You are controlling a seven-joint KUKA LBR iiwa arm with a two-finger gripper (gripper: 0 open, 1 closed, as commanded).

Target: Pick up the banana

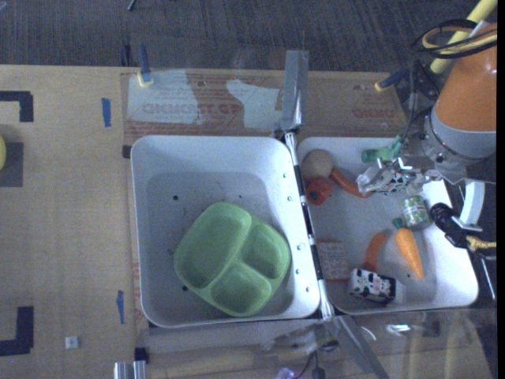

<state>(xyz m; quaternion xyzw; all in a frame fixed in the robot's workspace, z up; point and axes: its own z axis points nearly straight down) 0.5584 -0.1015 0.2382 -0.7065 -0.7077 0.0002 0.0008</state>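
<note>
Two white bins sit side by side on the wooden tabletop (63, 235). The left bin (150, 164) holds a green divided plate (233, 257), lying tilted toward the bin's lower right. The right bin (458, 287) is cluttered. A beige ball (318, 163) is at the upper left corner, with a small red piece (319, 190) touching it just below. A thin curved orange piece (347, 185) runs from there toward the gripper (387, 178). The arm (465, 93), grey with an orange band, comes in from the right, and the gripper hangs over the upper middle of the right bin. Jaws: cannot tell whether open or closed, the metal parts blur together, and nothing is seen between them. A small green-and-white item (414, 211) lies just below and right of the gripper. Below that is a carrot (409, 253), point down, with an orange curved piece (375, 249) just beside it on the left. A black-and-white patterned block (371, 284) is near the bin's front wall, and a small pale card (331, 255) lies by the left wall. Banana: cannot tell for sure which item it is. A yellow thing (2, 153) is cut off at the far left edge of the tabletop, well apart from both bins and the gripper, with too little showing to name it. A clear plastic sheet (205, 101) lies behind the left bin.
</note>
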